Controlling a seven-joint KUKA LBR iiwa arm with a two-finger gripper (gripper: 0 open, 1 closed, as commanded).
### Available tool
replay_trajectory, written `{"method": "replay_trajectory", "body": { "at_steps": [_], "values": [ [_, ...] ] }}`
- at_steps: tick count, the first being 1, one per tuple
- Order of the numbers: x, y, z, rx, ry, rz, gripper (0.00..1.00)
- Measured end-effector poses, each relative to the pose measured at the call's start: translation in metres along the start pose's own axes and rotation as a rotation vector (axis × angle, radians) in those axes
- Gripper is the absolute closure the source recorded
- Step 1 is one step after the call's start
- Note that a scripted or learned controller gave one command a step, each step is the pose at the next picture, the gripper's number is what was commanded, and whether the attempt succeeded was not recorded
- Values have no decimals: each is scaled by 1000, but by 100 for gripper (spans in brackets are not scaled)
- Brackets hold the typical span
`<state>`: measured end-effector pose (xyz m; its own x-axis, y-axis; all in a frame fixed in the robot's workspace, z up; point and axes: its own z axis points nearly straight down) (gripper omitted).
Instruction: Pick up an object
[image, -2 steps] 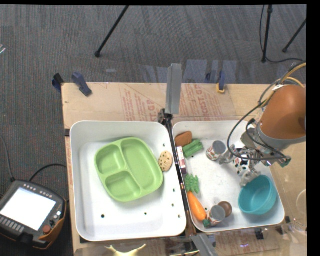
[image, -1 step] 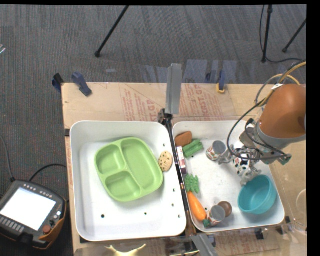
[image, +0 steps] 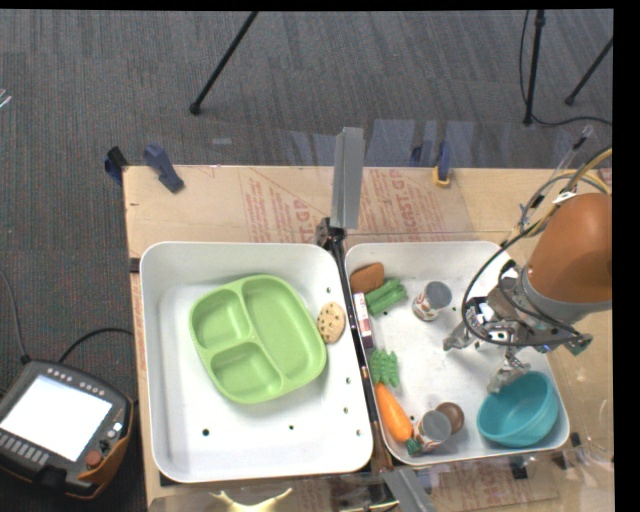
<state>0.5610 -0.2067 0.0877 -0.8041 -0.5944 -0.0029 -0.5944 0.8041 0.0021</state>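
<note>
Nearest the camera, the toy carrot (image: 393, 411) lies left of the teal bowl (image: 517, 410), not yet picked. Above that bowl hangs the hand (image: 487, 345), fingers spread, gripping nothing.

Two white bins (image: 160, 300) sit on a tan bench (image: 230, 200) printed with faded red lettering. In the left bin lies a lime-green divided plate (image: 258, 338), and beside it a beige cookie (image: 331, 321) speckled with dark brown chips. The right bin (image: 470, 255) carries a reddish-brown sausage-like piece (image: 367, 277), a green leafy toy (image: 385, 296), an orange carrot (image: 393, 411) with a green top (image: 385, 367), a teal bowl (image: 517, 409), and two small grey cups (image: 432, 299) with dark brown insides. The arm's wrist band (image: 575, 248) is orange above a grey metal tool (image: 493, 355). Blue clamps (image: 162, 167) grip the bench's far edge. The floor (image: 100, 80) is dark grey carpet with fine stripes.
</note>
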Motion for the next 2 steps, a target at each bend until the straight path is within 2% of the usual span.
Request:
{"method": "replay_trajectory", "body": {
  "at_steps": [2],
  "values": [
    [-27, -17, -1, 3, -2, -206, 0]
  ]
}}
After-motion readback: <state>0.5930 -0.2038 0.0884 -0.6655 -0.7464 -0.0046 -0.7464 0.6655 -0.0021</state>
